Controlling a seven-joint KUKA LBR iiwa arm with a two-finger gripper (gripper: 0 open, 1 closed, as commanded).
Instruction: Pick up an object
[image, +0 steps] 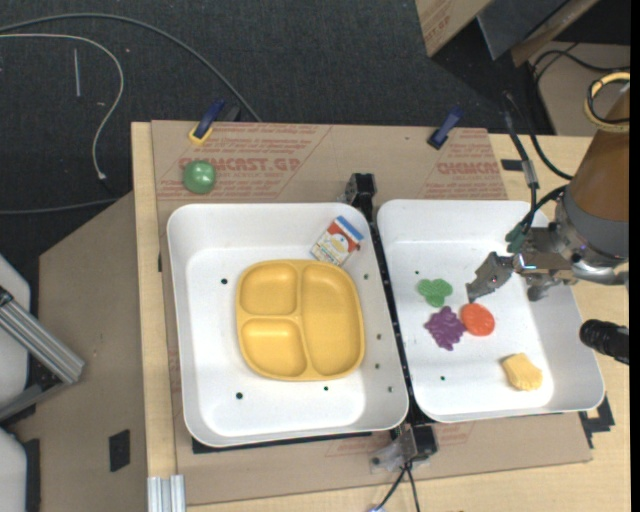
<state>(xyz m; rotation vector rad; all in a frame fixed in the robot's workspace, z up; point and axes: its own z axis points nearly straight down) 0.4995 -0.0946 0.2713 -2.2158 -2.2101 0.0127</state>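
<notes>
Yellow piece (521, 371): lumpy toy food at the near right of the right bin (560, 395), lying apart from the other items.
Purple cluster (444, 327): a grape-like bunch on the right bin's floor, just beside the orange item.
Orange item (479, 320): a round toy fruit lying free on the bin floor, just below the gripper's tips.
Green item (434, 291): a leafy shape just beyond the purple cluster.
Gripper (482, 281): hangs low over the right bin, reaching in from the right; how far its jaws are parted cannot be told, and nothing is seen held in it.
Yellow plate (300, 319): three compartments, in the middle of the left bin (200, 400).
Small carton (337, 241): white with red and blue print, tilted at the left bin's far edge; its print is too small to read.
Cardboard sheet (300, 160): under both bins, with faint red lettering along the far strip, not clear enough to read with certainty.
Green ball (200, 177): on the cardboard beyond the left bin's far left corner.
Blue clips (208, 122): two on the cardboard's far edge.
</notes>
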